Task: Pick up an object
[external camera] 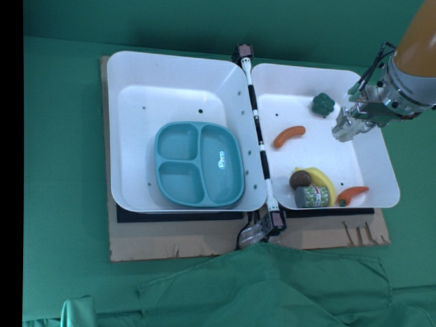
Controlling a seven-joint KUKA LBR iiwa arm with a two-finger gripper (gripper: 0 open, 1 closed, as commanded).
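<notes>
The arm slants down-left, its end effector pointing downward

Two bins side by side on a bench, divided by a rod. In the left bin: a three-compartment plate, toward the near edge. In the right bin: broccoli at the far side; sausage nearer the centre; banana, kiwi, jar and carrot clustered at the near edge. Gripper over the right bin's right side, right of the sausage, just near of the broccoli.
</notes>
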